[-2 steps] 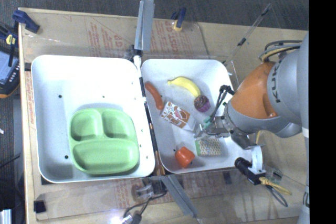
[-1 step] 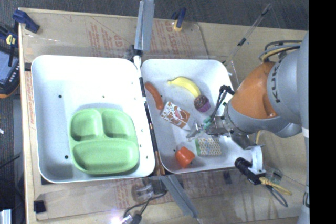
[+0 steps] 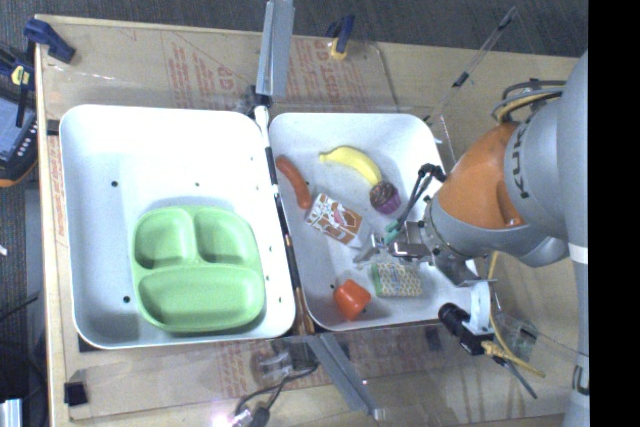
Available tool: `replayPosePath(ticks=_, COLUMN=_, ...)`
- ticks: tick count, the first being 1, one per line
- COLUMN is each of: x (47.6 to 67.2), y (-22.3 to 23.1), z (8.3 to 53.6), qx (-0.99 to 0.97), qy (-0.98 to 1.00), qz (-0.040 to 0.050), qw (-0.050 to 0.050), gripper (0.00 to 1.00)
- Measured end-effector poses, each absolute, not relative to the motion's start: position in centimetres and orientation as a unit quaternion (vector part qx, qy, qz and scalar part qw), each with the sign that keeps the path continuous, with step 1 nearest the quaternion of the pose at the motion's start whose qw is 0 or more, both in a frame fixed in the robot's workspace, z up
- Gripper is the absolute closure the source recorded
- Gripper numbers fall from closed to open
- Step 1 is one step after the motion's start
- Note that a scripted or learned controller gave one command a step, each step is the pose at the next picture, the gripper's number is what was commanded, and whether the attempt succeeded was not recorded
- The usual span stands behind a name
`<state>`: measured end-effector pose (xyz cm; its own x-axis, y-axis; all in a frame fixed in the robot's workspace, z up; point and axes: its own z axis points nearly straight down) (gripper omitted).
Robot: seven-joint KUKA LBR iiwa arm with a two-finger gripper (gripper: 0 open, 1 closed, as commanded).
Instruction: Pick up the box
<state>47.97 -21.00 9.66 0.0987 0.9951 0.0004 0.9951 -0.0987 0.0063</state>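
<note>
The box (image 3: 333,218) is a small white carton with orange-red print. It lies tilted in the middle of the right bin (image 3: 400,127). My gripper (image 3: 383,249) hangs low over that bin, just right of and slightly nearer than the box, a short gap away. Nothing shows held in it. Directly under the gripper lies a speckled green-grey pad (image 3: 399,281). The grey arm with its orange band (image 3: 478,187) comes in from the right.
The right bin also holds a banana (image 3: 352,160), a red sausage (image 3: 294,181), a purple fruit (image 3: 385,197) and an orange-red piece (image 3: 351,299). A green divided tray (image 3: 196,267) lies in the left bin (image 3: 120,145).
</note>
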Motion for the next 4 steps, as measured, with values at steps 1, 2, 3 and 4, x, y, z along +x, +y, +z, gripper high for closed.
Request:
replayPosePath(ticks=1, x=48.0, y=-21.1, z=10.7, qx=0.740, qy=0.672, qz=0.0015, qw=0.003, gripper=1.00)
replayPosePath(ticks=2, x=48.0, y=-21.1, z=10.7, qx=0.740, qy=0.672, qz=0.0014, qw=0.003, gripper=0.00)
replayPosePath(ticks=3, x=47.9, y=-20.7, z=9.7, qx=0.718, qy=0.696, qz=0.0010, qw=0.003, gripper=0.00)
replayPosePath(ticks=4, x=48.0, y=-20.8, z=9.6, qx=0.734, qy=0.679, qz=0.0022, qw=0.004, gripper=0.00)
